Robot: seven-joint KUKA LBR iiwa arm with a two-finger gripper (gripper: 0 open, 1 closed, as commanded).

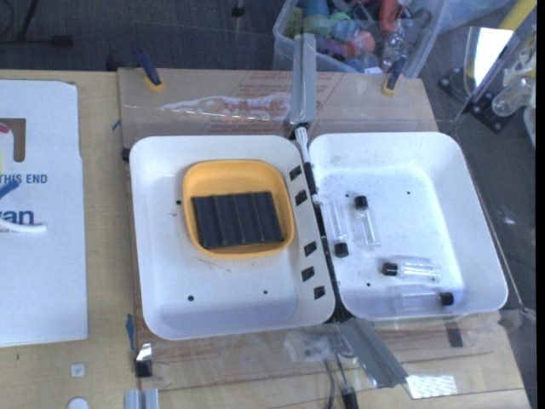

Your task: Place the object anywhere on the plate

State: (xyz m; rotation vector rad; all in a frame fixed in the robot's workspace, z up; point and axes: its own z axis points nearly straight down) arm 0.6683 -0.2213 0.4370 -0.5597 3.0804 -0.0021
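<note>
A yellow, rounded-square plate [194, 180] sits in the left white bin [223, 292], a little behind the bin's middle. A black ridged rectangular object [237, 219] lies flat on the plate and covers most of its floor. In the right white bin [400, 173] lie several small clear vials with black caps. One vial [365, 222] is near the middle, another [412, 270] lies toward the front, and a third [421, 300] rests against the front wall.
A strip with black clips [307, 220] runs between the two bins. A white printed board [38, 220] lies on the bench at the left. Behind the bench stands a clear tub of colourful items [358, 15].
</note>
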